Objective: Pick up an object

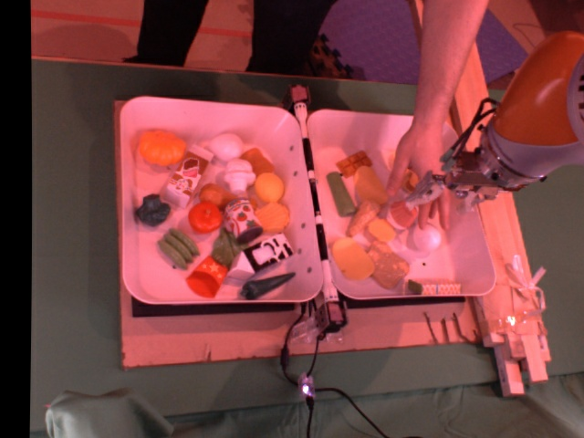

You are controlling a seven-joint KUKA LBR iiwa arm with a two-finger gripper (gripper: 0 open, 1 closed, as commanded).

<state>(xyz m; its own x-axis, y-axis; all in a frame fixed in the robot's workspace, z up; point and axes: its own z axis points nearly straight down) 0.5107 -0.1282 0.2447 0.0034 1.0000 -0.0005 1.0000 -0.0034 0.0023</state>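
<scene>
1. Cables [306, 372] trail across your counter [73, 336] at the near edge.
2. Right bin [474, 276]: white egg [424, 238], near side. Judged light, smooth, slippery; take it across its middle.
3. Claw [427, 192]: just above the egg; whether released or clenched, you cannot tell.
4. Obstruction: a person's hand [418, 167] reaches into that bin beside the claw.
5. Left bin [132, 286]: crowded toy foods.

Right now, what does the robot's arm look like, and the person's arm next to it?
The robot arm is a rounded grey shell with a broad orange band above the wrist. Thin dark cables loop to a small metal pincer. The person's arm is bare, with no sleeve or glove in view.
</scene>
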